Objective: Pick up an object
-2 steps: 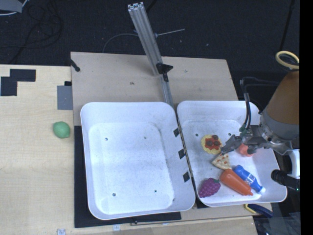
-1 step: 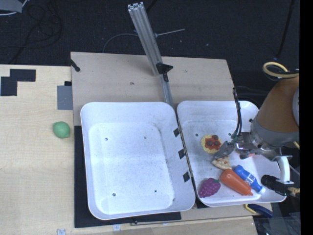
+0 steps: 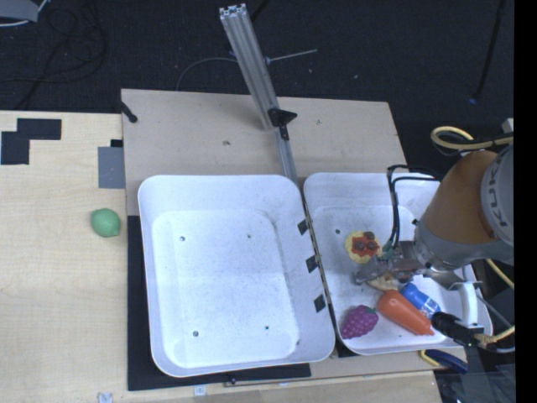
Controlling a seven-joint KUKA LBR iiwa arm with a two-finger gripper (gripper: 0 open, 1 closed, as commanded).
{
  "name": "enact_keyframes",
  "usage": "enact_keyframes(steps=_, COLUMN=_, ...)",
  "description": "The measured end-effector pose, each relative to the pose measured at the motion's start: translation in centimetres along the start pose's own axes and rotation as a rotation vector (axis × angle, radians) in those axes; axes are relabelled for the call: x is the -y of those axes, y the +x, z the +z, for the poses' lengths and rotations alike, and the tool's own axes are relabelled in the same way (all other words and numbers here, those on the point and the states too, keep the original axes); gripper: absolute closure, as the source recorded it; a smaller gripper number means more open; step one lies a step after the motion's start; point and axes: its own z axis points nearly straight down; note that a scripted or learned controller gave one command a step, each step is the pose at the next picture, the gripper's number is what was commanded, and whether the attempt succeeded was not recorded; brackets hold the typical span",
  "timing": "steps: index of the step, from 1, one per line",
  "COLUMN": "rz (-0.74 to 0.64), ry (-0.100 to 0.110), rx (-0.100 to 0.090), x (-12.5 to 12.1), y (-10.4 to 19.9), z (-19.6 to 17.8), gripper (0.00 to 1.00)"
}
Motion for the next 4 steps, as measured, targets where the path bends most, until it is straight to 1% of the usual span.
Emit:
enact_keyframes(steps=1, rz=0.002, ry=-0.001, rx=0.0, x=0.0, y=-0.1, z=-1.1, gripper=1.0)
enact_keyframes(steps=2, rz=0.001, ry=-0.005, rx=0.001, x=0.8, y=-0.1, z=-5.8, gripper=1.0)
enact_keyframes(steps=3, rz=0.0, ry=-0.007, rx=0.001, x=0.2, y=-0.3, z=-11.8, gripper=1.0)
enact_keyframes(steps=4, rz=0.001, ry=-0.006, rx=0.001, x=0.2, y=-0.4, z=-16.7, gripper=1.0)
